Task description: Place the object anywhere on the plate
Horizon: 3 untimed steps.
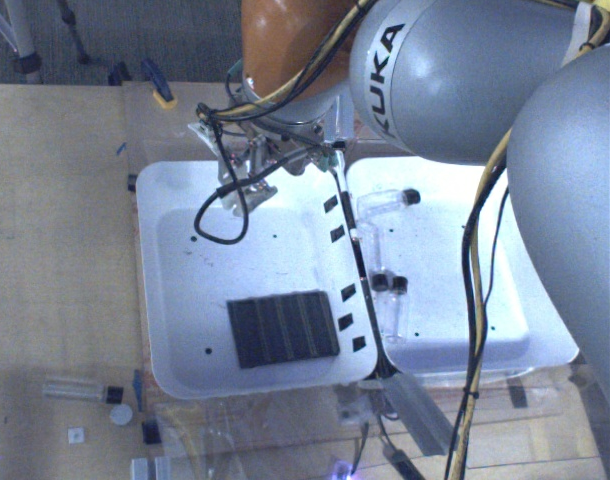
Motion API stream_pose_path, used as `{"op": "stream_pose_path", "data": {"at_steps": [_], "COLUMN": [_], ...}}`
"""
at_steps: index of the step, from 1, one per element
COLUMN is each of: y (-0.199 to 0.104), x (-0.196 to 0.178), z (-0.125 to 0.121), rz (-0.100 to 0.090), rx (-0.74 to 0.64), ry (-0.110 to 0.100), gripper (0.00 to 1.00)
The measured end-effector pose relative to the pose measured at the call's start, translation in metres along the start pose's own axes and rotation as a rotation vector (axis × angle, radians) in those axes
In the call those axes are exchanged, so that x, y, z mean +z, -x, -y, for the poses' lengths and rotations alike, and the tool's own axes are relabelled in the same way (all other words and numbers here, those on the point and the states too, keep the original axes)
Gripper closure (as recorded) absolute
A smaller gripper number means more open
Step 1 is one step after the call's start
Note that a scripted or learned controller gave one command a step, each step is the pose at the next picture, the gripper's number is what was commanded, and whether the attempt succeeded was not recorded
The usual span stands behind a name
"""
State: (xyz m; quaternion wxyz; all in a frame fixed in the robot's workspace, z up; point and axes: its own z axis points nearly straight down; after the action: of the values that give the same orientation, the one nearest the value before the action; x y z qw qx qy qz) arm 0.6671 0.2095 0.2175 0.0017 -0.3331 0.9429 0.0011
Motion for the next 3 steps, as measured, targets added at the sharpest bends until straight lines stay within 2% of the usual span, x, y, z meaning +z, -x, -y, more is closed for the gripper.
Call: {"op": "stream_pose_path", "data": {"at_steps": [1, 2, 3], "y": [0.001, 0.01, 0.003], "x": [0.006, 0.019, 0.046], "z": [-0.002, -0.013, -0.004], "rz": [-0.001, 0.002, 0.001], "rx": [0.245, -0.245, -0.614], "ry": [0.0, 0.0, 0.001], "gripper": [1.0, 1.0, 1.0]}}
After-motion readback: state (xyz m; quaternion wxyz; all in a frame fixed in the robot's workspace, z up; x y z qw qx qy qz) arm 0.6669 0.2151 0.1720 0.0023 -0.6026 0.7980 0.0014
